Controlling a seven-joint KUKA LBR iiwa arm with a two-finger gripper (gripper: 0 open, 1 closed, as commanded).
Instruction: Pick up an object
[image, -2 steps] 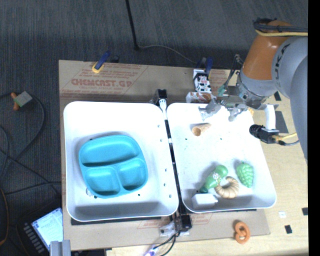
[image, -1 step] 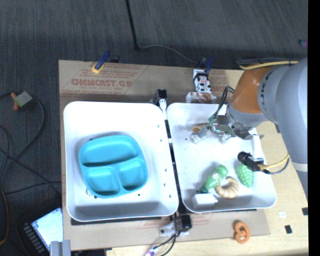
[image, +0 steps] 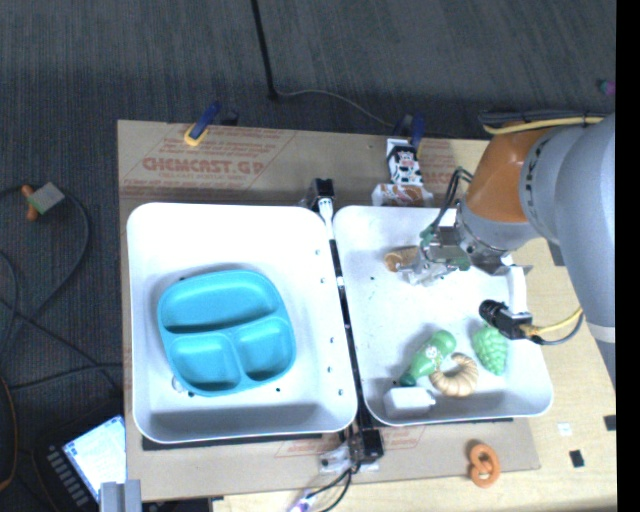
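Two white bins are sitting side by side on the table, which is looking like a brown board with red print on it; the left bin is carrying one blue divided tray; the right bin is carrying the small stuff. Nearest the pincer is a little tan-brown lump, lying in the upper part of the right bin just left of the fingertips; can't tell if the pincer is spread or pinching, too small and blurry there. Further down I'm counting one green bottle-ish toy, one beige ring, one bumpy green piece and one white block, all bunching near the lower wall. One orange ring is lying on the board outside; dark grey carpet with cables is running around everything.
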